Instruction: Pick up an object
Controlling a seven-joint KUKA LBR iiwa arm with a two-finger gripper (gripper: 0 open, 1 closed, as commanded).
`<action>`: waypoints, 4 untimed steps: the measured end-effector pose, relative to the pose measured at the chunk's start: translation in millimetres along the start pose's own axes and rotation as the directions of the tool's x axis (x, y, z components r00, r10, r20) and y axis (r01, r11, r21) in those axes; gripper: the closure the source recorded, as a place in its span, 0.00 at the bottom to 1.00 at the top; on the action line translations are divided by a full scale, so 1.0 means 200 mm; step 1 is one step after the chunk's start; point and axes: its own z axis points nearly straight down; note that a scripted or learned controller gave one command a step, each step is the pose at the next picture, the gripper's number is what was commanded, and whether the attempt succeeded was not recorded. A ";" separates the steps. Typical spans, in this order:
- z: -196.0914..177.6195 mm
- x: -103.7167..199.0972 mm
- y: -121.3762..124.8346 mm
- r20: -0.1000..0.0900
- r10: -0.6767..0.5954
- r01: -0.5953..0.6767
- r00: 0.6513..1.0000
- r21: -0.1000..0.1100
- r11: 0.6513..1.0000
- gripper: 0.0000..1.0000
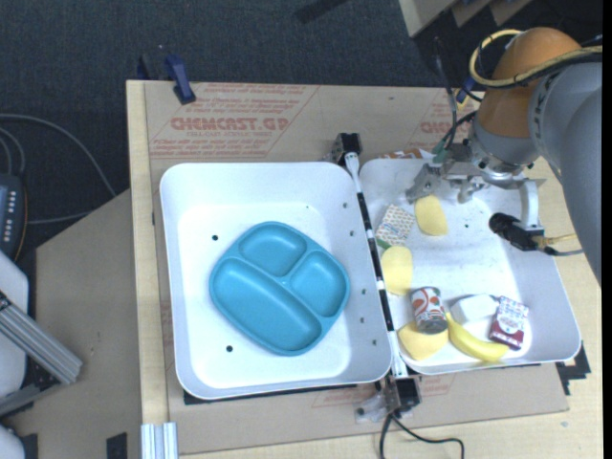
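Note:
My gripper [444, 191] hangs over the far part of the right bin [547, 285], open, with its two grey fingers spread apart. A pale yellow, lemon-like object [432, 216] lies just in front of and below the fingertips, not between them. Beside it to the left lies a small patterned packet [395, 224]. Further toward the front are a yellow rounded piece [397, 268], a red-and-white can [427, 309], a banana [475, 343] and a red carton [508, 323].
The left bin [191, 208] holds a blue divided plate [278, 287]. A yellow flat piece [419, 342] and a grey-white object [470, 307] crowd the right bin's front edge. The arm [564, 113] comes in from the upper right.

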 end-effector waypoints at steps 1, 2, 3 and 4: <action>0.05 0.05 -0.01 -0.003 0.001 -0.001 1.000 0.006 1.000 0.00; 0.00 0.05 0.00 -0.002 0.000 0.000 1.000 0.003 1.000 1.00; 0.00 0.05 0.00 -0.002 0.000 0.000 1.000 0.004 1.000 0.00; 0.05 0.06 -0.01 -0.003 0.002 -0.002 1.000 0.006 1.000 0.00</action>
